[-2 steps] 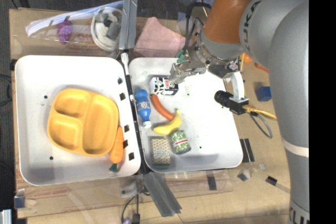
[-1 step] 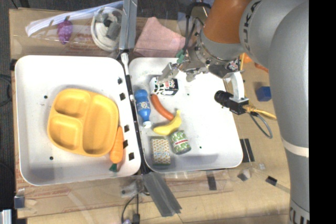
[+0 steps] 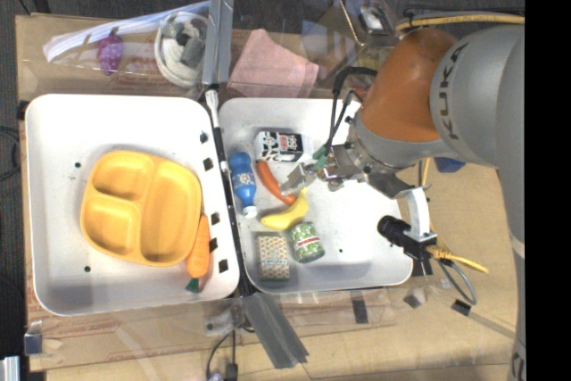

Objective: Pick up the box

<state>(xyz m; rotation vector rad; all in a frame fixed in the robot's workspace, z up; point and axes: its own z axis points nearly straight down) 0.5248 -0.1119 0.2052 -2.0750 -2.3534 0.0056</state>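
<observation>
Up close, "KUKA" lettering (image 3: 449, 94) on arm; box (image 3: 274, 256) label unreadable

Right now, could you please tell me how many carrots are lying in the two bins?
2. One carrot lies in the left bin beside the yellow tray; the other carrot lies in the right bin near the pincer. The arm may hide more.

Left bin (image 3: 53, 192): tray (image 3: 141, 207), carrot (image 3: 199, 252) at its right. Right bin (image 3: 375, 268): bottle (image 3: 242, 181) left, box (image 3: 279, 144) far, banana (image 3: 287, 214) centre, can (image 3: 306, 243) near.
</observation>
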